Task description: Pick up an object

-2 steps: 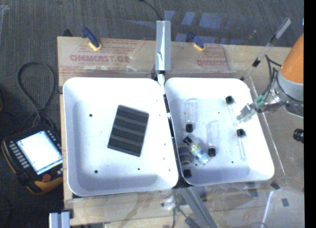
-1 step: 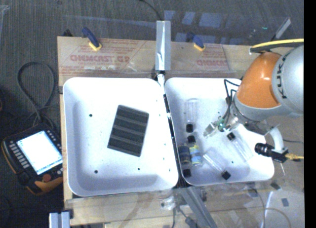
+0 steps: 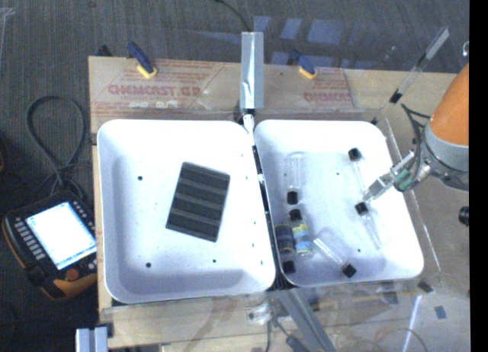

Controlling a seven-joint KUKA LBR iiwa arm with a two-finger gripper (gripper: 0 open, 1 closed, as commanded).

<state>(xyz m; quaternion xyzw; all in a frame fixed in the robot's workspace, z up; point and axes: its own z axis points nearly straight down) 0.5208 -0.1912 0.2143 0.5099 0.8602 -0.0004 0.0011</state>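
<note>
Clear plastic tubes with black caps lie scattered in the right bin (image 3: 396, 267), and the pincer (image 3: 379, 188) hangs over that bin's right side, its pale fingers slanting down toward the lower left; whether they are open or closed cannot be told, and nothing shows between them. Just beside the tips lies one tube (image 3: 369, 221), its black cap at the upper left end and its long axis running down to the lower right. Another tube (image 3: 356, 166) sits above it, cap toward the top of the frame, its body angled down and right. A third (image 3: 295, 169) lies nearly upright in the frame near the bin's left wall. In the left bin (image 3: 122, 282) a dark ribbed rectangular block (image 3: 199, 201) rests flat, long axis tilted slightly right of vertical. A teach pendant (image 3: 53, 245) lies off the bench at lower left.
</note>
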